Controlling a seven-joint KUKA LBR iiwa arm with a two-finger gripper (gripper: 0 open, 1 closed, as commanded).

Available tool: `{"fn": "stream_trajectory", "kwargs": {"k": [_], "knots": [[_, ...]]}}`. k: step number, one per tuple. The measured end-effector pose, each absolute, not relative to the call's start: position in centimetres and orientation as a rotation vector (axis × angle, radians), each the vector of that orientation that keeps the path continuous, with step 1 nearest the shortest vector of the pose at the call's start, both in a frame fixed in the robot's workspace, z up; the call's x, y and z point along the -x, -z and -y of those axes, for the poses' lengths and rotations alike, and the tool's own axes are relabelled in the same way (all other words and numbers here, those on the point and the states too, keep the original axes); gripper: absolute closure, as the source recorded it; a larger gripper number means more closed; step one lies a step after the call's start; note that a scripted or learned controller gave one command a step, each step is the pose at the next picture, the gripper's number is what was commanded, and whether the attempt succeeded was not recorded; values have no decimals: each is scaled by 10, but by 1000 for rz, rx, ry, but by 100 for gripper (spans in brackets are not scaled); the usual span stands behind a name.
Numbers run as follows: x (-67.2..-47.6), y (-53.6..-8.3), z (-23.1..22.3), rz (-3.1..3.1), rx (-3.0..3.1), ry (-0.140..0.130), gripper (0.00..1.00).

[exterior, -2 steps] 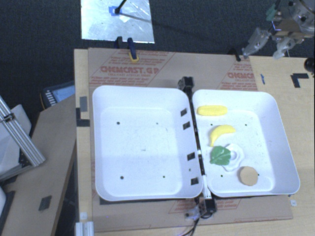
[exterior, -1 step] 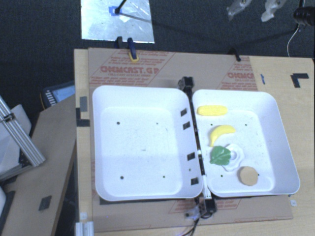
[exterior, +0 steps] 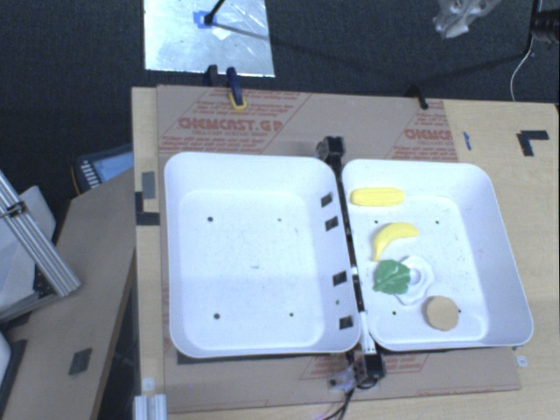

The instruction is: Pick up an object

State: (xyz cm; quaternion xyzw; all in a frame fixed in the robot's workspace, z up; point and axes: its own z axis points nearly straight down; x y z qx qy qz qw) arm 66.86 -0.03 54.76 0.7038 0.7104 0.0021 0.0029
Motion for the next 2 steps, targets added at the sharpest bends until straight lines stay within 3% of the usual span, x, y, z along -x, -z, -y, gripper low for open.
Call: {"fn": "stream_trajectory", "kwargs": {"k": [1, 2], "knots": [[-578, -444, -54, -2239, -2218, 12, 100], [-511, -482, -137, -2237, -2206, -11, 100]]}}
